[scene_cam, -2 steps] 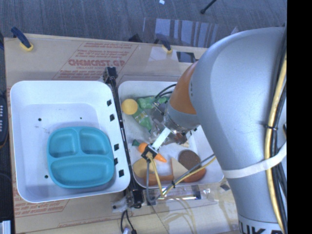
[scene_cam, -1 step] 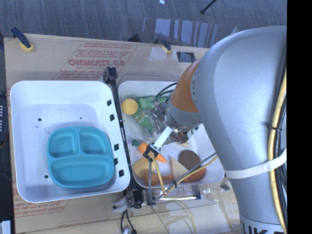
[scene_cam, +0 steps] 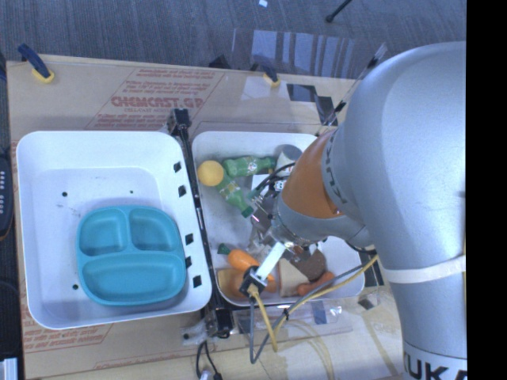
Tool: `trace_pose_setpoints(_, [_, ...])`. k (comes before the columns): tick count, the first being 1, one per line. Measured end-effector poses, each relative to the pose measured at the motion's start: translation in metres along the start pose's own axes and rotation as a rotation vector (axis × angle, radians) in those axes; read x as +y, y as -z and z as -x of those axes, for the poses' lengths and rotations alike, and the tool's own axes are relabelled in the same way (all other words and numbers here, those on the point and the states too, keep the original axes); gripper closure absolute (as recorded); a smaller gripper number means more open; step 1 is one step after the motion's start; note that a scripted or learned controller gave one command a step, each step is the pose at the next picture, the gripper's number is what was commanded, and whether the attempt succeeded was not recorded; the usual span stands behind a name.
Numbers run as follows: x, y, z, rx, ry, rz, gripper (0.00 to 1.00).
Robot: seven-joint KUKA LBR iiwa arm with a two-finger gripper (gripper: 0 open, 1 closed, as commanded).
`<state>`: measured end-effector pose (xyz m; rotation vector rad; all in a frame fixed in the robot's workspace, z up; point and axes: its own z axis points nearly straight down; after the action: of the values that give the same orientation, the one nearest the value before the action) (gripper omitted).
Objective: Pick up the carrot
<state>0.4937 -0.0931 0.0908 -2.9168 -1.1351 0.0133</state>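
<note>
"So what takes up the most room?"

"Easily the arm (scene_cam: 412, 172): a smooth, rounded grey shell reaching in from the right, with a glossy orange band above the wrist. It hangs over the right bin (scene_cam: 238, 136)."

"And beneath it?"

"The bench (scene_cam: 158, 93), covered in flat brown cardboard with red print. Two shallow white bins with rounded corners sit on it side by side. The left bin (scene_cam: 32, 212) bears a plate (scene_cam: 131, 256), matte teal plastic, rounded, split into three compartments."

"Where does the gripper (scene_cam: 268, 226) stand?"

"Low in the middle of the right bin, tucked under the wrist. Whether it is wide, narrow or holding something cannot be told."

"And the carrot (scene_cam: 242, 258)?"

"It lies in the near left part of the right bin, a smooth orange tapered shape, just left of the gripper and below it. Its lower side meets a tan disc (scene_cam: 228, 285) by the near wall."

"Anything else in there?"

"Green bottles (scene_cam: 249, 167), clear and shiny, lie toward the far wall. A brown block (scene_cam: 295, 277) lies near the front with an orange piece (scene_cam: 317, 280) beside it. A small round yellow ball (scene_cam: 211, 172) sits in the far left corner, touching the bottles."
</note>
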Motion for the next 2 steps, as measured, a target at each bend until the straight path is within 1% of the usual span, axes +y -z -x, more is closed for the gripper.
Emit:
trace_pose_setpoints(1, [0.0004, 0.0003, -0.0003, 0.001, -0.002, 0.002, 0.0])
trace_pose_setpoints(2, [-0.0007, 0.0096, -0.0014, 0.0, 0.008, -0.007, 1.0])
